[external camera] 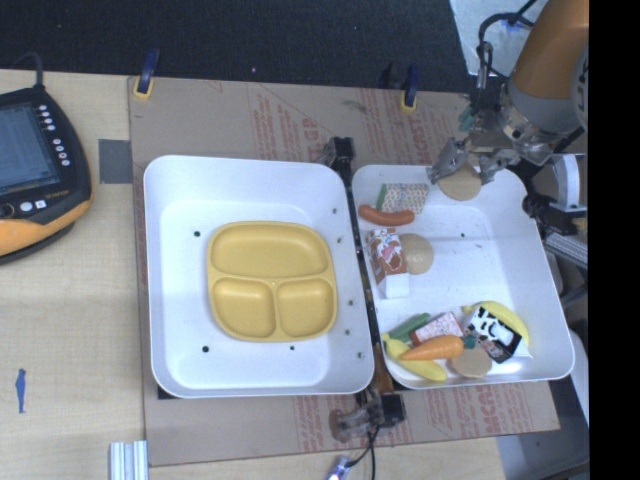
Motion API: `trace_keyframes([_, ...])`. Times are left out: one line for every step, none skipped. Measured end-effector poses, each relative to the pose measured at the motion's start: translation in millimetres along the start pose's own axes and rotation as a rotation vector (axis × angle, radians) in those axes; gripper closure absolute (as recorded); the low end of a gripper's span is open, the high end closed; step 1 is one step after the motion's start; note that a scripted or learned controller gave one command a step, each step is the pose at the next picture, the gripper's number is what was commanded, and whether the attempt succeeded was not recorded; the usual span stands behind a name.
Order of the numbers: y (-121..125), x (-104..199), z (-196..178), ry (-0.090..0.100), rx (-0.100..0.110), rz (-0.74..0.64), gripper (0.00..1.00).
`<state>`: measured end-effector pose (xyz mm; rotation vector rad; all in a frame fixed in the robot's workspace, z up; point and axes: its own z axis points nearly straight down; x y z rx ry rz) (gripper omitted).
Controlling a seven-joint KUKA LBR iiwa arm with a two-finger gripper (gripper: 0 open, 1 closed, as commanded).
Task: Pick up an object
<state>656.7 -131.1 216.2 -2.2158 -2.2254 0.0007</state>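
At the near edge of the surface [80,368], a clamp fitting [365,418] is seen at the seam of the two white bins, evidently there to keep them from shifting. Just beyond it, in the near corner of the right bin [545,278], a heap of toy foods is piled: a carrot [436,348] across a yellow banana [420,368], a green piece [410,326], a tan disc [470,365] and a black-and-white printed item [492,333] on a yellow one. In the left bin [170,268], a yellow divided plate [272,278] is laid flat at the middle. Farther back in the right bin, a red-printed packet [385,253] and a beige ball [416,255] are set touching, with a sausage [386,216] and a small checked packet [402,196] behind them. At the far rim, the gripper [468,168] is hung low over the bin, and a round tan object [460,185] is seen right at its fingers. The fingers appear to be closed upon it, though contact is judged rather than plainly shown. The grasp would seem made or nearly so; a lift is still owed. A control pendant [35,168] is left at the far left.
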Motion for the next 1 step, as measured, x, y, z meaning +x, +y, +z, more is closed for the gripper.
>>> trace_keyframes([-25.3,77.9,24.7,0.000,0.003,-0.002,1.00])
